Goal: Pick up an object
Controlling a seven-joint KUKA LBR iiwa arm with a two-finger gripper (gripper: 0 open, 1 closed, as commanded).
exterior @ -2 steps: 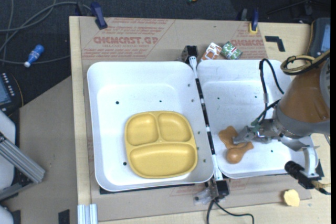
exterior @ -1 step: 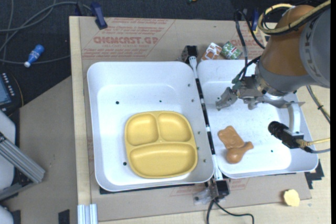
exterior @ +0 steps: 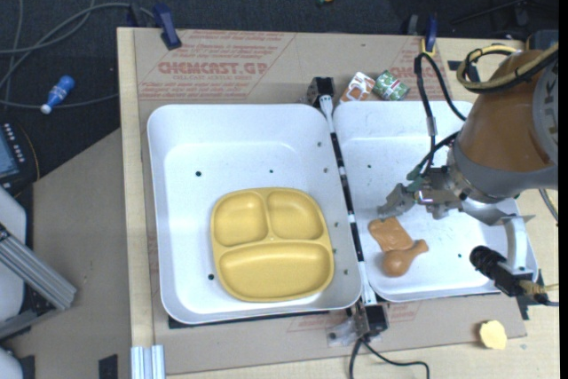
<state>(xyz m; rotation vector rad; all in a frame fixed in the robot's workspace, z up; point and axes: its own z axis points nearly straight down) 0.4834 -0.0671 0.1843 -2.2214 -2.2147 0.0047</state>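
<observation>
a tan drumstick-shaped toy (exterior: pixel 397 244) lies flat in the right bin's (exterior: pixel 390 146) near part

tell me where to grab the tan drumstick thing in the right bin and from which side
Grip the drumstick toy across its narrow neck, between the broad flat end on the left and the rounded knob lower down; that is probably the slimmest span. It lies flat on the right bin floor, so come straight down from above. The gripper sits just above it, and the bin divider is close on its left.
</observation>
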